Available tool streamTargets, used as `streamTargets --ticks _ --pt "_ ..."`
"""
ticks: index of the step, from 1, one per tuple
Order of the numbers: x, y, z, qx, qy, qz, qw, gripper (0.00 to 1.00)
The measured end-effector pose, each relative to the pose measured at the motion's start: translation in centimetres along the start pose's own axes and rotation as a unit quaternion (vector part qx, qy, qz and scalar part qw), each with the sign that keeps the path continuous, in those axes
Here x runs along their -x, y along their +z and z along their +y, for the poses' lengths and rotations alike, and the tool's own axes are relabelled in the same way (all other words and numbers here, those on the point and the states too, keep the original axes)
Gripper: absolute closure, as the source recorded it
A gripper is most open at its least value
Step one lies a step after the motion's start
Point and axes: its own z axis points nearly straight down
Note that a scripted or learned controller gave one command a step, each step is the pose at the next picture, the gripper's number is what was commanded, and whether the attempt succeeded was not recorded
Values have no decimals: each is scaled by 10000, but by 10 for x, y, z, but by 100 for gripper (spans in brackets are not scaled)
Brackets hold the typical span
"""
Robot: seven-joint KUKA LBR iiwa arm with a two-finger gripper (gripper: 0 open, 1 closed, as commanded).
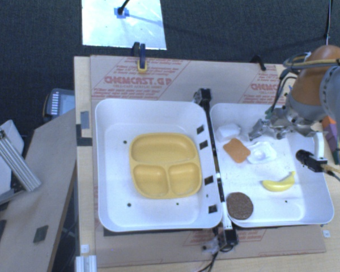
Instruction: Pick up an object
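Camera view: white crumpled object (262,152) in right bin (311,211), near its middle, just beside orange flat piece (236,150). Probably light and soft, thin enough to buckle; best pinched across its raised middle, not the flimsy edge. Gripper (264,128) low over bin's far part, just beyond white object, apart from it; metal fingers slightly parted, nothing between them. Second small white lump (228,131) toward far left corner. Banana (279,182), curved, smooth, likely rigid plastic, nearer front. Dark round disc (239,205), grainy, flat, at front left corner. Yellow tray (165,165), glossy, three compartments, rounded corners, in left bin (110,208). Both bins shallow, smooth, white.
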Motion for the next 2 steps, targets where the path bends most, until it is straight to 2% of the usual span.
streamTargets --ticks 1,2 --pt "0 -12 1 19 -4 -4 10000 100" --pt "-6 -59 4 25 -7 -2 10000 100"
